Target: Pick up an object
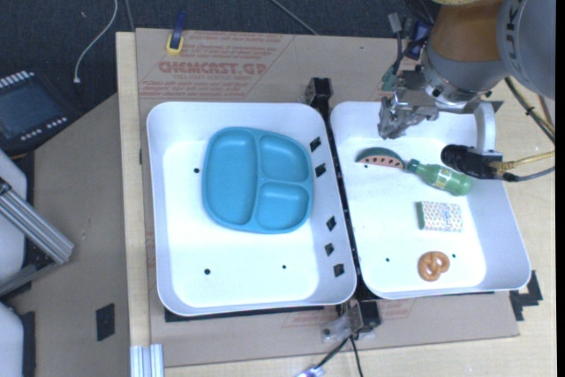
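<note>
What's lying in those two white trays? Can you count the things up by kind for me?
Blue plate: 1
Watermelon slice: 1
Green bottle: 1
Patterned square pad: 1
Pretzel: 1
Total: 5, one in the left bin, four in the right bin.

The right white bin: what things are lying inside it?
Inside the right white bin lie a watermelon slice, a green bottle, a patterned square pad and a brown pretzel. The gripper hangs over the upper left corner, covering the floor there.
</note>
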Available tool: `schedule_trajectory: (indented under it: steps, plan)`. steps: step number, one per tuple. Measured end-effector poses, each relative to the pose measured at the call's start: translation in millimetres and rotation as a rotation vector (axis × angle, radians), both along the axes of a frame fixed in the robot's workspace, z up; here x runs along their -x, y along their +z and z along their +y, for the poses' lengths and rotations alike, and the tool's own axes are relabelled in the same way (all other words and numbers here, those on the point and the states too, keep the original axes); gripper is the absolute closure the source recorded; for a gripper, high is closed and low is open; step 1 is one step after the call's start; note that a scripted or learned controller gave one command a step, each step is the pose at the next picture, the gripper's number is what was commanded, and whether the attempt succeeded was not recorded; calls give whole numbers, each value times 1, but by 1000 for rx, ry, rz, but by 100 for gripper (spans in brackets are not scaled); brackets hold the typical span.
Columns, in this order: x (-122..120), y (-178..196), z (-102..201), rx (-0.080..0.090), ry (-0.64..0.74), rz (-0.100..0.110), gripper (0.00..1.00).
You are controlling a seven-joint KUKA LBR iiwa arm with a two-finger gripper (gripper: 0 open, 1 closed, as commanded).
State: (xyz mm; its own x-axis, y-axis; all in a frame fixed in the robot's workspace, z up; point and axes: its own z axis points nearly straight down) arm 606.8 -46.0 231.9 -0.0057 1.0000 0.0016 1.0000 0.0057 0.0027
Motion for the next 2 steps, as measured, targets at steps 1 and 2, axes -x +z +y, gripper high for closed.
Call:
schedule_trajectory:
  steps: [1,2]
  plan:
    - [-5,8,53,0,0,1,100]
    - [-1,13,108,0,0,2,100]
